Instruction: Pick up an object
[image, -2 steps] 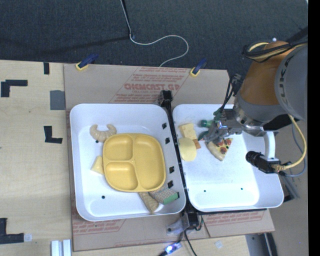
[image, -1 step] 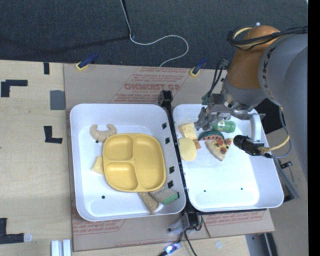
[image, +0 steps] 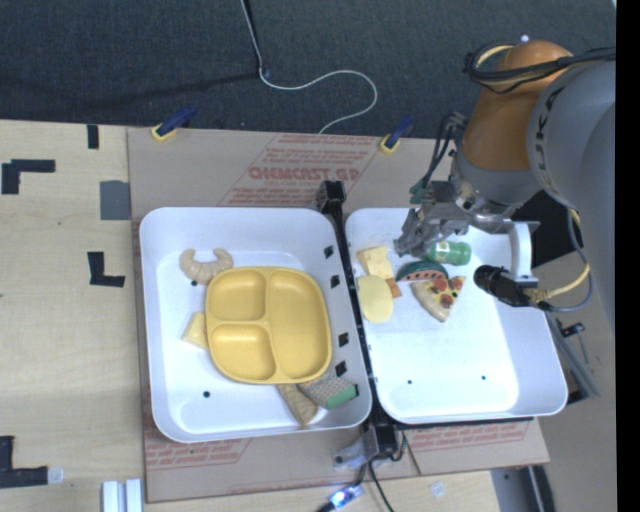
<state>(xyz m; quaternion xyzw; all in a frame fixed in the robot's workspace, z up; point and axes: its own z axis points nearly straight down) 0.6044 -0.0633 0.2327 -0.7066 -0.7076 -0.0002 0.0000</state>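
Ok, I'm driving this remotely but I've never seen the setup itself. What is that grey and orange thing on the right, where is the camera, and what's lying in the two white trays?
The grey and orange thing is a robot arm. It reaches in from the right, and its gripper hangs over the back of the right bin.

The one camera sits above the bench and looks down at a slant.

The left bin holds a yellow divided plate, a tan curved piece behind it and a few items partly tucked under it.

The right bin holds a toy pizza slice, two pale yellow pieces, and a green item right by the gripper.

I cannot tell whether anything is held.
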